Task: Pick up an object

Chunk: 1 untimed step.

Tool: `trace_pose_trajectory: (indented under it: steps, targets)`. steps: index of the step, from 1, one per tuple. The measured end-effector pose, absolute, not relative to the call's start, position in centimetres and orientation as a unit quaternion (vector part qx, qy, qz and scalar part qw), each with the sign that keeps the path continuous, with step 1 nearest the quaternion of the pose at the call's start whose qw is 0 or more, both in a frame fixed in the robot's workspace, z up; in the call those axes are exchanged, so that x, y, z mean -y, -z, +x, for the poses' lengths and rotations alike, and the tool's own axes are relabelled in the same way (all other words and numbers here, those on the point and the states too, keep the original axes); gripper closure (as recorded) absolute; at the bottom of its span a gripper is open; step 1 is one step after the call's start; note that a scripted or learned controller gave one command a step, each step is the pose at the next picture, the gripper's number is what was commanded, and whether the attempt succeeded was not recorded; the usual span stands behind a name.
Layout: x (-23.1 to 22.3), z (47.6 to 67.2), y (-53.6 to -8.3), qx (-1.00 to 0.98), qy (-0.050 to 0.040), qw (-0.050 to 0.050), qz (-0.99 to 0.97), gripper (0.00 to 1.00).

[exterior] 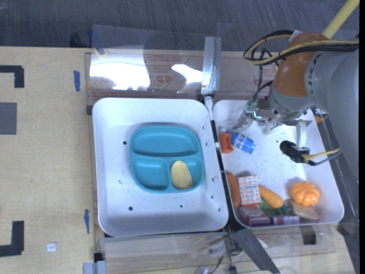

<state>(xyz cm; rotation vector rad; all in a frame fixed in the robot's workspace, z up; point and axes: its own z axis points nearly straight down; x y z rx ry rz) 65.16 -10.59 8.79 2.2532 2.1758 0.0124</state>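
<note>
My gripper [260, 116] hangs over the far end of the right bin [268, 167], below the arm's orange band. A blue and white packet [244, 143] lies just in front of it, beside a small orange piece [226, 142]. At the bin's near end sit a small carton [248, 190], an orange carrot-like piece [270, 197], an orange pumpkin [304, 193], a long orange item [232, 188] along the left wall and a purple bar [268, 220]. Nothing shows in the gripper's grasp.
The left bin [108, 170] holds a blue divided tray [165, 153] with a yellow oval item [181, 174] in its near right compartment. A black part on a cable [292, 149] hangs over the right bin's middle. The arm covers the bin's far right corner.
</note>
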Motion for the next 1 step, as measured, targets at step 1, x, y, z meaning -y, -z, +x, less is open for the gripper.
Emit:
trace_pose_trajectory:
  steps: [1]
  targets:
    - [10.78, 60.73, -8.70, -0.719, -0.0011, 0.001, 0.695, 0.00]
